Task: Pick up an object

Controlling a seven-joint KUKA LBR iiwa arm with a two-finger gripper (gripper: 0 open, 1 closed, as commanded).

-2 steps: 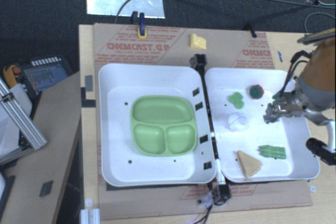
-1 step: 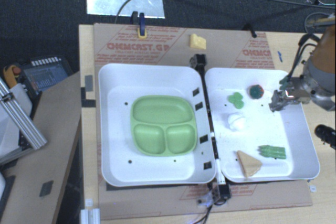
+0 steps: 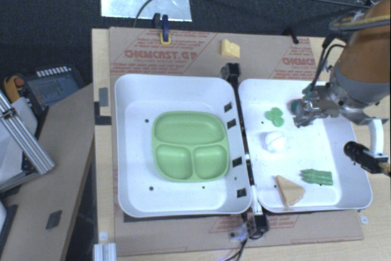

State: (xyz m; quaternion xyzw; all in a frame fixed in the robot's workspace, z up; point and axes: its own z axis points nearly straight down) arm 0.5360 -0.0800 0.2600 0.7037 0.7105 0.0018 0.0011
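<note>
My gripper (image 3: 301,112) hangs over the upper middle of the right bin (image 3: 354,192), reaching in from the right. Just to its left lies a small green leafy piece (image 3: 274,116), close to the gripper and apart from it. Below that sits a white rounded object (image 3: 275,142). Toward the bin's front edge there is a green ridged piece (image 3: 316,177), and a tan wedge (image 3: 289,191) lies left of it. Nothing shows in the gripper's grasp.
The left bin (image 3: 131,131) holds a pale green divided plate (image 3: 189,145). A yellow block (image 3: 230,47) rests on the cardboard behind the bins. A black divider (image 3: 239,131) runs between the two bins. Cables cross the dark floor at the back.
</note>
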